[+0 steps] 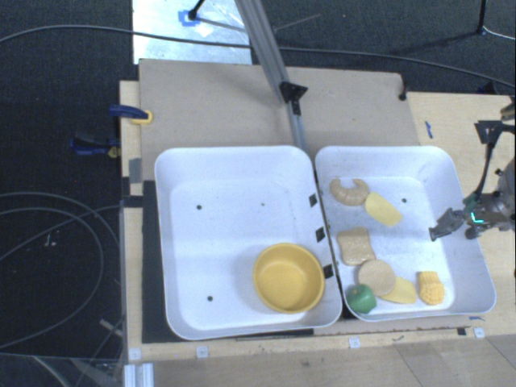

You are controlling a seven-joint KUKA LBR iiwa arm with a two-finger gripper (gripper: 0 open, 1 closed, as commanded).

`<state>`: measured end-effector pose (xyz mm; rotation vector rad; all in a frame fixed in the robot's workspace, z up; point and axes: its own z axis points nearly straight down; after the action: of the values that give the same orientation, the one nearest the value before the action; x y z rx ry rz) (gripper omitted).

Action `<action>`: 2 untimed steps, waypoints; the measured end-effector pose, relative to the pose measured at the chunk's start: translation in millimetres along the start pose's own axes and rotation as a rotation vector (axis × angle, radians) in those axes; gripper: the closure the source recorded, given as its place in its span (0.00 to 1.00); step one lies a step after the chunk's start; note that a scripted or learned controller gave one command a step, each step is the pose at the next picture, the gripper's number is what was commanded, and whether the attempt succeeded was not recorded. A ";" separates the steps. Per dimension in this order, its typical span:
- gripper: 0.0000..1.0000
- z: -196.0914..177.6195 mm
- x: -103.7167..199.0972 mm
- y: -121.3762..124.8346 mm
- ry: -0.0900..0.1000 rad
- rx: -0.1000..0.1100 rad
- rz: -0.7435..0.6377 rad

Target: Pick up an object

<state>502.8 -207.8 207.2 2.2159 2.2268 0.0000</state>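
Where it lies, yellow wedge (383, 210) pts diag.

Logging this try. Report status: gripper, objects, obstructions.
Gripper over right white bin's right edge, holding nothing visible. Toy foods there untouched; nearest, yellow wedge. Yellow bowl in left bin. Path unobstructed.

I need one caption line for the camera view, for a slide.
Gripper at the right bin's edge, toy foods inside it; a yellow bowl sits in the left bin.

A robotics lab: clamped bench (266, 103), loose cables (48, 240) on dark carpet, tripod leg (262, 35).
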 end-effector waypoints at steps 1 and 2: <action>0.00 -0.7 0.0 0.5 -0.001 -0.002 0.000; 0.00 40.2 -0.4 2.9 0.000 -0.001 0.003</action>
<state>505.7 -208.3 167.0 2.2189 2.2229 0.0002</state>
